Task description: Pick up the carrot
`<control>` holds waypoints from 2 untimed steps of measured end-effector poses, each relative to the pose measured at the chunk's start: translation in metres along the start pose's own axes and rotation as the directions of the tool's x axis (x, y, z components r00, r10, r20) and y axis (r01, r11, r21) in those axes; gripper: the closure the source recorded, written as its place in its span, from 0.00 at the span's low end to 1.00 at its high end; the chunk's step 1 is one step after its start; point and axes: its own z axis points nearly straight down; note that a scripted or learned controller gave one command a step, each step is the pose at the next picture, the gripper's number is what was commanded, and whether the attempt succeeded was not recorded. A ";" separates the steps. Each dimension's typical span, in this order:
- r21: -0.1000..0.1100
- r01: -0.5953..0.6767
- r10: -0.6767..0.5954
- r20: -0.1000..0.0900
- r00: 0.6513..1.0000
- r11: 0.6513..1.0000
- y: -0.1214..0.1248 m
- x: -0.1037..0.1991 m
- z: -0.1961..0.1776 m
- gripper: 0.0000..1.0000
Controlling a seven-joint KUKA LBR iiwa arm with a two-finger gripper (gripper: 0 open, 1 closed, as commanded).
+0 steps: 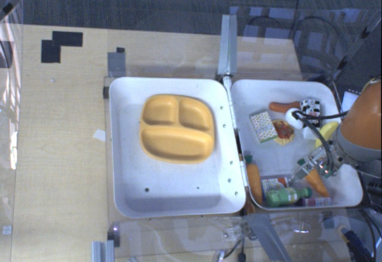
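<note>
Two shallow white bins sit side by side on the desk. The left bin (128, 195) holds one yellow moulded three-compartment plate (177, 126), and the right bin (340, 195) holds the clutter. The count gives two orange tapered pieces that could pass for the carrot. The first orange tapered carrot (254, 181) lies against the right bin's left wall, with its long axis running roughly 12 to 6 o'clock. It is well apart from the gripper (315, 166), at about its 8 o'clock. The second orange tapered piece (317, 184) lies just beside the gripper at its 6 o'clock, with its axis running 10 to 4 o'clock. Contact between this piece and the gripper cannot be confirmed, and whether the gripper is open or closed cannot be told at this resolution. On position, the nearer piece is judged the likelier target. There are also one green plastic bottle (281, 197) lying on its side between the two orange pieces, one brown sausage-shaped toy (283, 107) and one patterned square packet (262, 125).
</note>
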 end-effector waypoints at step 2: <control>0.002 -0.122 0.122 -0.001 0.993 0.993 0.033 -0.019 -0.107 1.00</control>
